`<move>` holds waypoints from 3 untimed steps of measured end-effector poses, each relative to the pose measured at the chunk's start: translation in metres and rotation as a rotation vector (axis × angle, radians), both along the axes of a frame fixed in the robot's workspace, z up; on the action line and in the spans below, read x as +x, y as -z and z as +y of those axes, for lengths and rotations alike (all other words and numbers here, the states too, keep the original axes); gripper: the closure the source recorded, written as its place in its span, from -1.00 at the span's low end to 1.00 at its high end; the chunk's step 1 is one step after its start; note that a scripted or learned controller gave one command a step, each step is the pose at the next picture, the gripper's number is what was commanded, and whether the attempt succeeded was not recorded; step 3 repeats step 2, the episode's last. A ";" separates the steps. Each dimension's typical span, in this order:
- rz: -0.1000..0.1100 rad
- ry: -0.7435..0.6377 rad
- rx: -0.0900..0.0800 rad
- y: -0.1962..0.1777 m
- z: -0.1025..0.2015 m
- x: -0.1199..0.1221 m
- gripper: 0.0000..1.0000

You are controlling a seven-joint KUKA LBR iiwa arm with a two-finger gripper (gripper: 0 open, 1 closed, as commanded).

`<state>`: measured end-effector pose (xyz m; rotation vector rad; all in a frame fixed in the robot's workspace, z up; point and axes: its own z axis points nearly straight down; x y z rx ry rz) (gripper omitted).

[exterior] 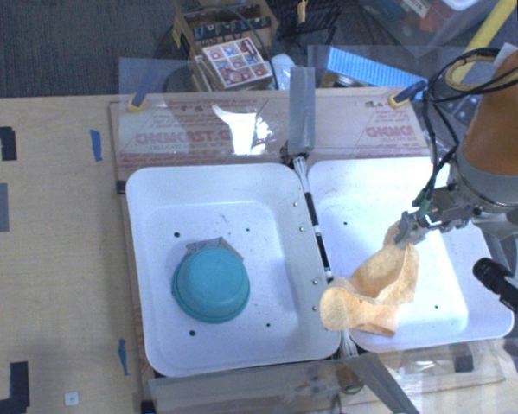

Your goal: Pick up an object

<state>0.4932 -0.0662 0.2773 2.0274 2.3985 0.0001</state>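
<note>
A yellow-orange cloth [376, 293] hangs from my gripper [408, 231] over the right bin [370, 187]. Its upper corner is pinched between the fingers, and its lower end drapes onto the bin's front left rim near the divider. The gripper is shut on that corner, above the middle of the right bin. A teal bowl [211, 285] sits upside down in the left bin [155, 199], on a small grey scrap [211, 245].
A grey divider strip [310, 216] runs between the two bins. A clear panel with red lettering [194, 132] stands behind them. Black cables [440, 106] loop above the arm at the right. The wooden bench [54, 256] spreads to the left.
</note>
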 end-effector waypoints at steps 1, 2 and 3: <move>0.002 -0.291 0.001 0.038 0.025 0.040 1.00; -0.003 0.025 -0.001 0.040 0.014 0.093 1.00; -0.003 0.025 -0.001 0.040 0.014 0.093 1.00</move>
